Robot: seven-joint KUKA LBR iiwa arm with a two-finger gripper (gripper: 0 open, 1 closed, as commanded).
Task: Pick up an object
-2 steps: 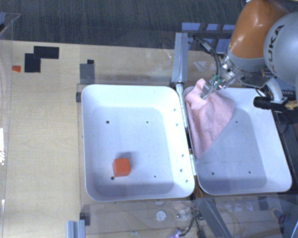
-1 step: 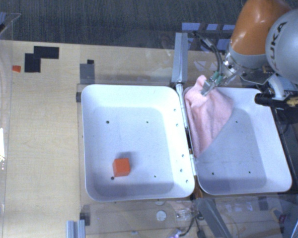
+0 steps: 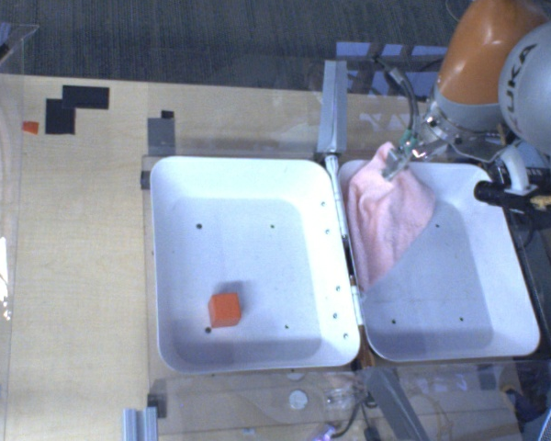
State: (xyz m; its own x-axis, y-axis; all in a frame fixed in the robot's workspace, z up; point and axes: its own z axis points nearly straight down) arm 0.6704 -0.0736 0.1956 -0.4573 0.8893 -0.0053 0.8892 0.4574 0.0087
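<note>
1. At the far left, the bare wooden bench [image 3: 83,246] carries only dark marker patches near its back edge; nothing there looks meant for picking.
2. The left bin [image 3: 174,191] holds a small orange block [image 3: 225,310], lying flat on the floor toward the near-left corner, well apart from the walls. It sits loose and untouched, free for a grasp from above.
3. Along the divider between the bins, a pink cloth [image 3: 386,223] hangs in the right bin [image 3: 496,338]. It is pulled to a point at the top, near the back of the bin, and fans out wider toward the bottom along the bin's left wall. That drawn-up shape suggests, as a judgement, that it is being lifted by its top corner while its lower part rests on the floor.
4. The gripper [image 3: 399,159] meets the cloth at that pinched peak. Its fingers look narrow and closed on the cloth's top corner.
5. To the right, the arm [image 3: 519,62] reaches in from the back-right, its orange band above the wrist, angled down and leftward toward the back-left corner of the right bin.
</note>
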